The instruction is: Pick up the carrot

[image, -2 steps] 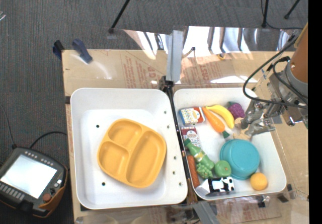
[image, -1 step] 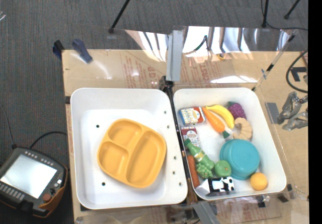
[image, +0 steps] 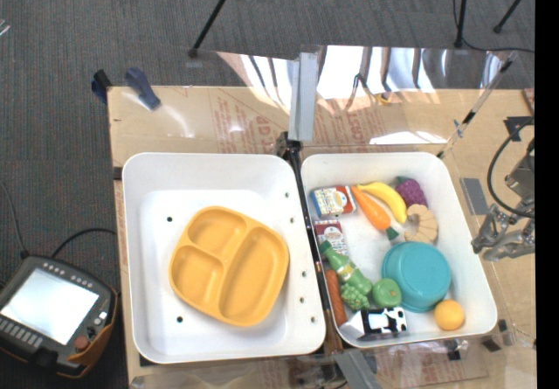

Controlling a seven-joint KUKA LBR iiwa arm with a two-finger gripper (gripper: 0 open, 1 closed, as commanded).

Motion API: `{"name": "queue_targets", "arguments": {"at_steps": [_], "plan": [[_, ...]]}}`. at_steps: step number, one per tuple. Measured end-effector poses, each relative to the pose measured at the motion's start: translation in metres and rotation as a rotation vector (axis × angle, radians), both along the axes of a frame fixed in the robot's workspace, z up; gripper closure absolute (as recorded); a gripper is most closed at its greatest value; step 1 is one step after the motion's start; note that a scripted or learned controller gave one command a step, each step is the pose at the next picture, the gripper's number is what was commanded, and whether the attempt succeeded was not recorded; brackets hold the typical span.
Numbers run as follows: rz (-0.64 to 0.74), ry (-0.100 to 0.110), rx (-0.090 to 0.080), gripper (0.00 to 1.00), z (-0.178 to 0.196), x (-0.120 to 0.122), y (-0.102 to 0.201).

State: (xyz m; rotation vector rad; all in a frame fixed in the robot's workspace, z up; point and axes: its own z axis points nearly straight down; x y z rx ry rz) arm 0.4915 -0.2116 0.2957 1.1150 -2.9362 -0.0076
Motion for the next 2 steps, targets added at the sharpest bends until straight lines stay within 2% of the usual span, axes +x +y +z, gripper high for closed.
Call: {"name": "queue_targets", "arguments": {"at_steps": [1,2], "plan": [[-0.123,0.004,0.001,1.00,-0.082,0.001,0.049],[0.019,-0.013,-0.006,1.00,0.067,0.005,0.003]]}}
